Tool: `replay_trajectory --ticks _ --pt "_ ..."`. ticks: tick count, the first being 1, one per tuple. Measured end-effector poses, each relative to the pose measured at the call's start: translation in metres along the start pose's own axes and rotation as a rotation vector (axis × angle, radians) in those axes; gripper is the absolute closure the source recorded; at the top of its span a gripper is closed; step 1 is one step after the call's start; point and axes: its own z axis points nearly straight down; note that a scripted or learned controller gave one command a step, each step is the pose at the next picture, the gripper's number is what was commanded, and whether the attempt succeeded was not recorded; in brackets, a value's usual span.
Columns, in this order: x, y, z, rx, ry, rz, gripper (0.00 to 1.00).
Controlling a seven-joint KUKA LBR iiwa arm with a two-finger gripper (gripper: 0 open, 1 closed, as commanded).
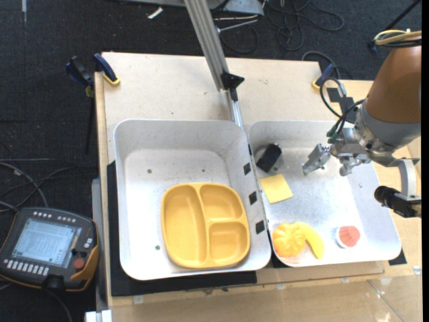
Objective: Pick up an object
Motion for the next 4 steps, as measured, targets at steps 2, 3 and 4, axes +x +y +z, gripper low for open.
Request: replay_trajectory --ticks 2,3,4 --pt "-0.004 0.001 0.125 0.001 0.000 0.001 0.00" --pt "-0.005 0.003 0.111 -0.005 -0.001 0.001 1.00" --pt "-0.012 0.009 0.052 -0.011 -0.003 -0.001 1.00"
